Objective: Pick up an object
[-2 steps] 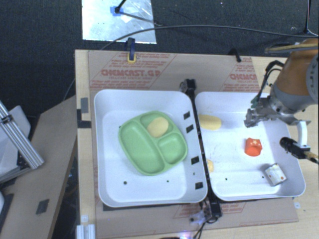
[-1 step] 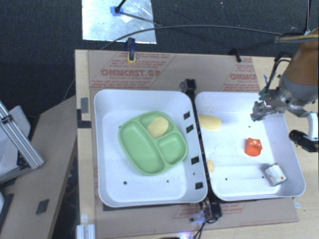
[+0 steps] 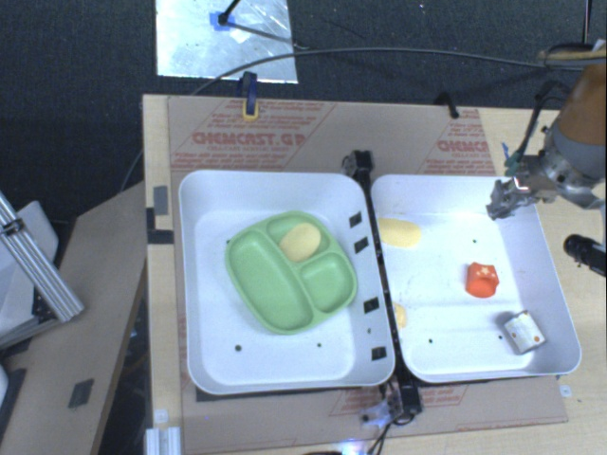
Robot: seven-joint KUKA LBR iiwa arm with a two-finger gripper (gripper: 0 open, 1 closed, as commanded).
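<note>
The gripper (image 3: 505,200) hangs over the far right part of the right bin (image 3: 446,373), at the end of the grey arm with the orange band. A red object (image 3: 482,280) lies in the bin below and left of it. A yellow object (image 3: 399,232) lies near the bin's left wall. A small silver can (image 3: 523,331) rests at the bin's near right corner. Another small yellow piece (image 3: 399,316) sits against the left wall. Nothing shows between the fingers.
The left bin (image 3: 213,368) holds a green divided plate (image 3: 275,292) with a yellow object (image 3: 301,242) in its far compartment. Black clips line the wall between the bins. A blue clamp (image 3: 248,91) stands at the bench's far edge.
</note>
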